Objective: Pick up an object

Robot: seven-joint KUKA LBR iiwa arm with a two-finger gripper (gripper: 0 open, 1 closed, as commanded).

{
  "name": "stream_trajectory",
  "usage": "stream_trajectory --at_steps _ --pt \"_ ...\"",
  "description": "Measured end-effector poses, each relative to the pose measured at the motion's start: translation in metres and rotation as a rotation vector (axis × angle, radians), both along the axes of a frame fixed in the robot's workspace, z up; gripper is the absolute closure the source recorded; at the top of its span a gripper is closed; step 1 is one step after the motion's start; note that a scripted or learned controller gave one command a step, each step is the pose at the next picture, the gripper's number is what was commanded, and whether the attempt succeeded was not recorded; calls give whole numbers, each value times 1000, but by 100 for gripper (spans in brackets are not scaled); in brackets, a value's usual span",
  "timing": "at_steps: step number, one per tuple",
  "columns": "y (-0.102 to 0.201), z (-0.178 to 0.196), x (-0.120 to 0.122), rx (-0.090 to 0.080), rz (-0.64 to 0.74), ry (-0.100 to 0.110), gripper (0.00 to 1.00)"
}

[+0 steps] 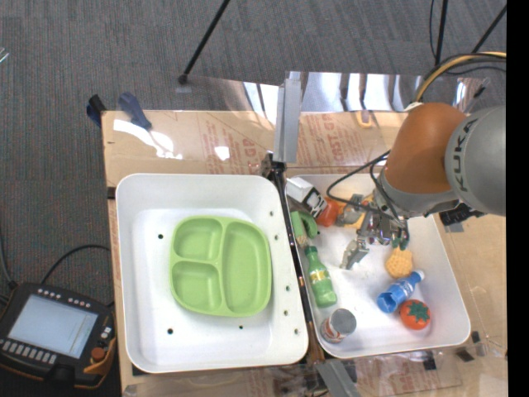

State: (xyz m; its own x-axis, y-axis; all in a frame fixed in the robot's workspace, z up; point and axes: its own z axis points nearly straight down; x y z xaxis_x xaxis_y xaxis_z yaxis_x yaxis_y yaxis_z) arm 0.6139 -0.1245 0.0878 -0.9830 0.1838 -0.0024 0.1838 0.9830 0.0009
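My gripper [376,248] hangs over the middle of the right bin [453,279], open, with nothing between its fingers. One fingertip [354,257] points down-left at bare bin floor. A yellow pineapple-like toy [399,263] lies just right of the gripper. A green bottle [319,276] lies along the bin's left wall. Below the gripper are a blue bottle [399,293], a red tomato toy [416,314] and a small can [337,324]. An orange-red object [330,213] and a white-and-black toy [302,195] sit at the bin's far left corner.
The left bin [145,222] holds a green divided plate [221,265]. A metal post [287,126] rises behind the divide between the bins. A teach pendant [54,331] lies on the floor at the lower left. The arm's orange band [421,151] looms over the right bin's far edge.
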Motion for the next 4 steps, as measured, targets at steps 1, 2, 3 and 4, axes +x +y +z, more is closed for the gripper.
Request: stream_trajectory --at_steps 1,2,3,4 --pt "-45 -2 -123 1 -122 7 0" --pt "-43 8 -122 2 -115 5 100" --pt "2 51 -87 1 -302 1 100" --pt "2 50 -87 1 -301 3 0"
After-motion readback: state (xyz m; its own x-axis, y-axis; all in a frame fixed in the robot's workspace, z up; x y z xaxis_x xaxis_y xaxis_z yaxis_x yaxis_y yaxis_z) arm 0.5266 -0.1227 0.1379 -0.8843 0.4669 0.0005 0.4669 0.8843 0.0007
